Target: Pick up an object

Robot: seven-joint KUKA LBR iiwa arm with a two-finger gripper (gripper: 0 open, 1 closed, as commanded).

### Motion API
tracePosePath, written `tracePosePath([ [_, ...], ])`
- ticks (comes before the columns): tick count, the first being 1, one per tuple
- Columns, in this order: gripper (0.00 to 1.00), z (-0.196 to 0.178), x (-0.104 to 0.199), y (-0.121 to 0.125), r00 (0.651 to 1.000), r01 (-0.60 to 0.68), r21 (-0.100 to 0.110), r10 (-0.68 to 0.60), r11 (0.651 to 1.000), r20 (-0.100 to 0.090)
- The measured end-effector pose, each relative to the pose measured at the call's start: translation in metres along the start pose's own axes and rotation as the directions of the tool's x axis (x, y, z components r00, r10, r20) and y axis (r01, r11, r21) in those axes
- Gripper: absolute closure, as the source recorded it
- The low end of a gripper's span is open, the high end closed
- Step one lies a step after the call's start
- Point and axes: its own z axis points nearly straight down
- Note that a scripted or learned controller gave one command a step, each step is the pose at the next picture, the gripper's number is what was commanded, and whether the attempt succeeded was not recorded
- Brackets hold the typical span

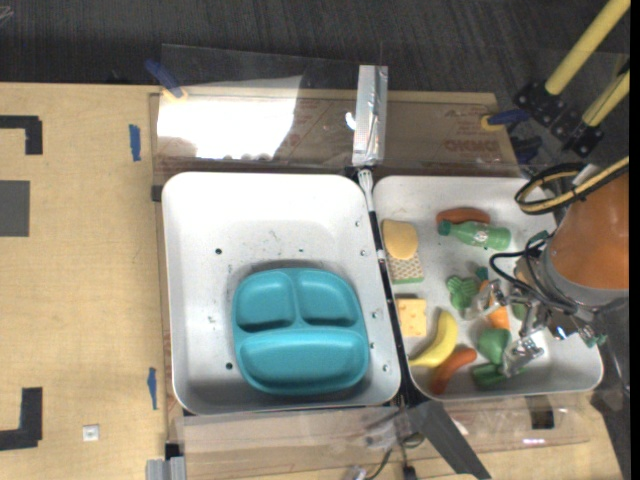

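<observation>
My bench, a tan board, carries two shallow white bins side by side toward its right end, the left bin touching the right bin, with a clear plastic sheet along the far edge.

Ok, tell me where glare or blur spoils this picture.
Camera view: strong white glare sits on the clear sheet behind the bins, washing out what lies under it; the left bin has a bright sheen along its upper part; the gripper and the toys around it look soft and cluttered, hard to separate; the teal tray is sharp and evenly lit.
</observation>
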Motion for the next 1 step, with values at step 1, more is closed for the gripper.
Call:
tracePosePath([
  [1, 0.00, -0.0002, 0.0007, -0.0002, 0.968, 0.252, 0.002, -0.252, 0.968, 0.004],
])
